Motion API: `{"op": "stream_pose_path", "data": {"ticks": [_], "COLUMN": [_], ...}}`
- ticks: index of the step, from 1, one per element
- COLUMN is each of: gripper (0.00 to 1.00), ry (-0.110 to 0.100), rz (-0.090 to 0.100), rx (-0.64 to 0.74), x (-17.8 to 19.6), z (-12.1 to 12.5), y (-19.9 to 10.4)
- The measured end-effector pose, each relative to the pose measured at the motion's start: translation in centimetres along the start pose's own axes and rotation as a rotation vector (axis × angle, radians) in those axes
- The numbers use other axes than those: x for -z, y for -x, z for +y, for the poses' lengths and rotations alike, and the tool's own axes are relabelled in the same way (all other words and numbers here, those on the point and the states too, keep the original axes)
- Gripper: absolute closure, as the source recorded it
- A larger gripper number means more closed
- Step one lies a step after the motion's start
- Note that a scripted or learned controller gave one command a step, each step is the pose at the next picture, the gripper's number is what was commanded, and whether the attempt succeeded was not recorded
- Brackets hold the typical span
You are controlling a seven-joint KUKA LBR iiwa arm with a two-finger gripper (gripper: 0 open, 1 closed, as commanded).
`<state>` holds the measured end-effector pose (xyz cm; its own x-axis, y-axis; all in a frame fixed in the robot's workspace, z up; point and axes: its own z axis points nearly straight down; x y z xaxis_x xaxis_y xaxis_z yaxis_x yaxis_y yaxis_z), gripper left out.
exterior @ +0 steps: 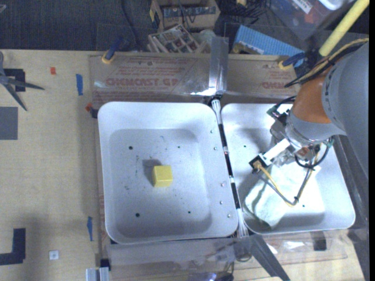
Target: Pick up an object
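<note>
A small yellow block [163, 175] lies near the middle of the left bin [117, 122], with nothing else beside it. In the right bin [337, 209] a pale, crumpled, cloth-like thing [266, 205] rests by the front left corner. My gripper [295, 155] hangs low over the middle of the right bin, under the grey arm and its orange band [310, 104]. It is just above and behind the pale thing and far to the right of the yellow block. The wrist hides what is beneath it.
A raised divider [225, 163] separates the two bins. A cardboard strip [152, 78] runs along the bench behind the bins. Tools and small blue and red bits [79, 85] lie on the wooden bench to the left.
</note>
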<state>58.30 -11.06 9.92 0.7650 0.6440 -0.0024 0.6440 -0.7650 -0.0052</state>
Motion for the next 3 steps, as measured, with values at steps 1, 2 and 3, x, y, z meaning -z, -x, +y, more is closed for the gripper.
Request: {"op": "stream_pose_path", "data": {"ticks": [1,2,3], "gripper": [1.00,0.00,0.00], "ry": [0.004,0.003,0.007], "rz": [0.001,0.001,0.009], "rx": [-0.256,-0.256,-0.301], "x": [7.9,7.9,-1.2], "z": [4.0,3.9,0.7], "y": [-1.9,-1.9,2.6]}}
